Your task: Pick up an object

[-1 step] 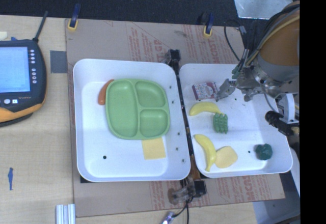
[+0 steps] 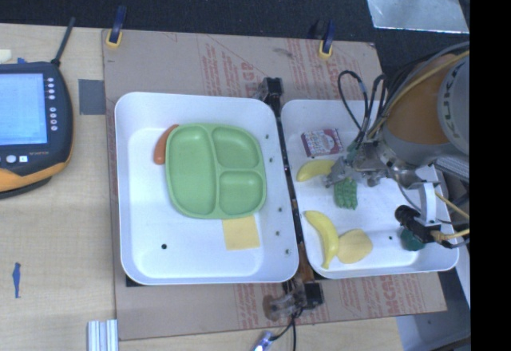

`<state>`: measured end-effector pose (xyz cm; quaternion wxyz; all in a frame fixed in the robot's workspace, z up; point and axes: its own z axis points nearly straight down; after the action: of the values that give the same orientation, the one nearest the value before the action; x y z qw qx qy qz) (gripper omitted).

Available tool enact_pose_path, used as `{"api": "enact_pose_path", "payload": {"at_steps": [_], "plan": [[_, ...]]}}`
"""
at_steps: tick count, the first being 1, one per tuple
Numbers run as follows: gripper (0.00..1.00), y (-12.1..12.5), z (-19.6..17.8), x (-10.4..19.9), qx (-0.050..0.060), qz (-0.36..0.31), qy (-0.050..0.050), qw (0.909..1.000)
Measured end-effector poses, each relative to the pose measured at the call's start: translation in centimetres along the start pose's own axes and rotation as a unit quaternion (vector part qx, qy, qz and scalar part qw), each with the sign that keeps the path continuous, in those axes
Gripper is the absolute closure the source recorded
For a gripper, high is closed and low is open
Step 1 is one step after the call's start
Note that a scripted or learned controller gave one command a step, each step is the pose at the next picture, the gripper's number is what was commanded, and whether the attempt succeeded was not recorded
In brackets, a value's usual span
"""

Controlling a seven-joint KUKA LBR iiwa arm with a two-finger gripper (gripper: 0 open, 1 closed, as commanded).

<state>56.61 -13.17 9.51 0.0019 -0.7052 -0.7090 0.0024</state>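
The right bin (image 2: pixel 391 266) holds a pink and white packet (image 2: pixel 322 142), a yellow wedge (image 2: pixel 313 170), a bumpy green object (image 2: pixel 346 196), a banana (image 2: pixel 322 234), a pale yellow round piece (image 2: pixel 355 246) and a dark teal object (image 2: pixel 411 240). My gripper (image 2: pixel 351 175) hangs low over the middle of this bin, directly above the green object's top edge. Whether it touches that object is hidden by the wrist. The arm's grey and orange body covers the bin's right side.
The left bin (image 2: pixel 136 222) carries a green divided plate (image 2: pixel 215 170), an orange sausage (image 2: pixel 160 146) peeking out at its left, and a yellow square slice (image 2: pixel 241 233). A teach pendant (image 2: pixel 28 122) lies at the far left of the bench. Cables loop above the wrist (image 2: pixel 359 98).
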Motion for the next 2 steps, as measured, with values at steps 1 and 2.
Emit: {"api": "enact_pose_path", "payload": {"at_steps": [1, 2], "plan": [[0.00, -3.0, 0.4, 1.3, 0.000, 0.001, 0.000, 1.0000], [1.00, -3.0, -0.6, 1.2, 0.001, -0.001, 0.000, 1.0000]]}}
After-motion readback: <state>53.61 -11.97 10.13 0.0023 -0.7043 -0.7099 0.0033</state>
